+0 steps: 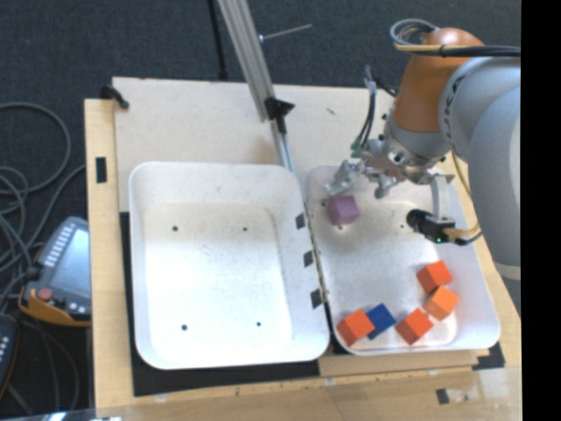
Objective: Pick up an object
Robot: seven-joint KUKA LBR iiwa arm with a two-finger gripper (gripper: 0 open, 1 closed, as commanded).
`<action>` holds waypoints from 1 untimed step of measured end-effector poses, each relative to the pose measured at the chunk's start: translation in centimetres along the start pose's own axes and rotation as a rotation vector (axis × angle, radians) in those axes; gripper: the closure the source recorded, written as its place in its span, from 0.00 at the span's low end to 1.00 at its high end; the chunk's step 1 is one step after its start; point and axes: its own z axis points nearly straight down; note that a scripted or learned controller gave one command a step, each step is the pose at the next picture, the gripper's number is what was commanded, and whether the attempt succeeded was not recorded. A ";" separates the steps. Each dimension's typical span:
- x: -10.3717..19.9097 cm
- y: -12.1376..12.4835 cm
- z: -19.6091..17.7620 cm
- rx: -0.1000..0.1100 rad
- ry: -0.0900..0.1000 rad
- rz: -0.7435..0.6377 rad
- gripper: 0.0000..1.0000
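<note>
Purple cube (343,210) sits in the right bin (478,274), in its upper left part near the wall that meets the left bin (149,235). It is a small block, pale violet, with a lighter top face and a darker shaded side, and it looks slightly tilted. It rests just below the gripper (361,179), whose two fingers are spread apart, one pale fingertip (338,181) just above the cube's upper left and the other off to the right. The cube is not between the fingers.

Above the gripper the arm (473,121) shows its orange band and grey body, coming in from the right. Four orange cubes (434,276) and a blue cube (380,317) lie along the right bin's lower right edge, well apart from the purple cube. A metal post (250,60) slants up from between the bins.
</note>
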 end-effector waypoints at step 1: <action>0.3 0.9 8.0 0.009 -0.001 0.000 0.00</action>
